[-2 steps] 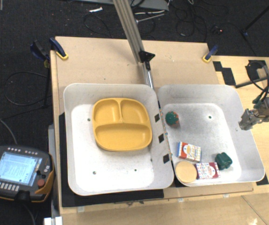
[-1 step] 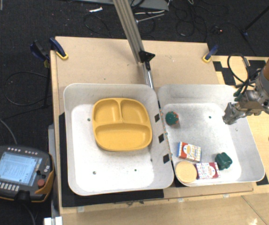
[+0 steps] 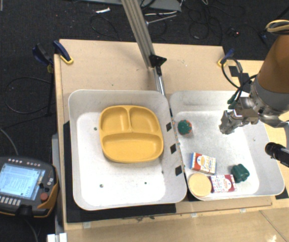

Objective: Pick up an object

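Bench (image 3: 109, 69): tan board on dark carpeted floor, cables strewn behind. Clamps at bench's far corners. Slanted metal pole (image 3: 139, 26) ends between bins. Teach pendant (image 3: 18, 185) on floor, lower left.

Left bin (image 3: 83, 185): yellow divided tray (image 3: 131, 133) at centre.

Right bin (image 3: 265, 150): small green ball (image 3: 185, 127) near left wall; orange-white carton (image 3: 203, 163), tan round disc (image 3: 200, 185), red-white packet (image 3: 222, 183), dark green block (image 3: 240, 173) grouped along near edge.

Gripper (image 3: 227, 125): over right bin's far half, apart from all objects; finger opening cannot be told, nothing seen held.

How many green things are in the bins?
2. One round green toy sits near the right bin's left wall; one darker green block lies near its front right corner.
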### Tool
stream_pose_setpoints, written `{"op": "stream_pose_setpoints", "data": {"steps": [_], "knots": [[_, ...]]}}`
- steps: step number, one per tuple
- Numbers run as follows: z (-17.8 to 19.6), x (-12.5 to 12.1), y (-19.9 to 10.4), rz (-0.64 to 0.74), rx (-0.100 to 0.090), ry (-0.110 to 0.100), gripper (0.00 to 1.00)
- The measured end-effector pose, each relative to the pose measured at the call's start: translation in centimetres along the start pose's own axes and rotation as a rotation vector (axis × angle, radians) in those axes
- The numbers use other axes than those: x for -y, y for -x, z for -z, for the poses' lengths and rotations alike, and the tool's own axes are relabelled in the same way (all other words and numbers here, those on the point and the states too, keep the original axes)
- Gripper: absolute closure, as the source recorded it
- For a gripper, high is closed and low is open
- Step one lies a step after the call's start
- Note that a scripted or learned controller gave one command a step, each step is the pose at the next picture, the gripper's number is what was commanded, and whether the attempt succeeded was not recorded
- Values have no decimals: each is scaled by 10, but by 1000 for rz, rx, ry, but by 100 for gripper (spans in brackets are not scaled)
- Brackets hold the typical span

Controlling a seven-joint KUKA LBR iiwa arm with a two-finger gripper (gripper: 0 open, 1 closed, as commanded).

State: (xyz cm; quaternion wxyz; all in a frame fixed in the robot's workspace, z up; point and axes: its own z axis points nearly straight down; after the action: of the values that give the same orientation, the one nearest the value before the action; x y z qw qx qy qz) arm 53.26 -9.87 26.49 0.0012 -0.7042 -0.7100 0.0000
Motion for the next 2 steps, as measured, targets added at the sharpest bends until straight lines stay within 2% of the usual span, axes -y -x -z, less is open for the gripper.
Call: {"op": "stream_pose_setpoints", "data": {"steps": [1,2], "knots": [[3,-15,-48,0,1,3,100],[-15,-36,-103,1,1,2,100]]}}
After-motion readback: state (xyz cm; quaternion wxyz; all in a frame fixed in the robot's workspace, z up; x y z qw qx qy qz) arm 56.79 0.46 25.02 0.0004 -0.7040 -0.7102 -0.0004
